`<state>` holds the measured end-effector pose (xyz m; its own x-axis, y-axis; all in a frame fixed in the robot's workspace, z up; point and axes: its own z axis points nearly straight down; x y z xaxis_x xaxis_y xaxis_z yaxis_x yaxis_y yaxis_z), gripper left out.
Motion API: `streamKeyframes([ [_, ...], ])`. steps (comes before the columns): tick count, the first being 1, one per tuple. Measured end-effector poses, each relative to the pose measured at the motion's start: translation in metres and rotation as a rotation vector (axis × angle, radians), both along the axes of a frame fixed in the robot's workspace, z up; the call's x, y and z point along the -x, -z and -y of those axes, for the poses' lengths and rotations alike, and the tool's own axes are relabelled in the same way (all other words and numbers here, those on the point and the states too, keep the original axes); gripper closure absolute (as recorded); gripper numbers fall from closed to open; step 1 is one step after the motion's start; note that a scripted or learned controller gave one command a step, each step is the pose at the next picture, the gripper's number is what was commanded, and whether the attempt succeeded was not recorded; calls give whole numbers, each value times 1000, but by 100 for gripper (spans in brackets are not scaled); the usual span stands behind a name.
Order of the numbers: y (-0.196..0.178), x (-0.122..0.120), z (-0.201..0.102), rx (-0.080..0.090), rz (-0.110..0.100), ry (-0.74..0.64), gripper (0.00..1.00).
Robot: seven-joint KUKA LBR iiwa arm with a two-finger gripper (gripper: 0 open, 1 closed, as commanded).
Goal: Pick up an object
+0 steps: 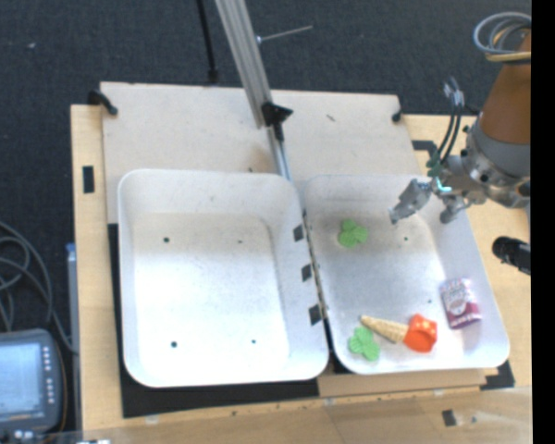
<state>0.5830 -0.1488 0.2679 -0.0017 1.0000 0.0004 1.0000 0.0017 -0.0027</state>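
Note:
The right bin (388,276) holds several small objects. A green clover-shaped piece (352,234) lies near its upper left. Along the front edge lie a second green piece (363,343), a tan cone (381,326) and an orange block (422,333), close together. A pink-purple packet (460,302) rests by the right wall. My gripper (427,205) hovers over the bin's far right corner, above and to the right of the clover piece. Its fingers are open with nothing between them.
The left bin (213,276) sits beside the right one, with a narrow black seam between them. A slanted aluminium pole (245,44) rises behind the bins. A screen (14,382) and cables lie off the bench at the lower left.

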Motion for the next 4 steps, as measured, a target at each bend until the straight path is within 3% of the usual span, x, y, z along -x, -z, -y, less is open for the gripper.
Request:
streamKeyframes([
  [1, -3, -1, 0, 0, 5, 0, 0],
  [4, 165, 3, -4, 2, -1, 5, 0],
])
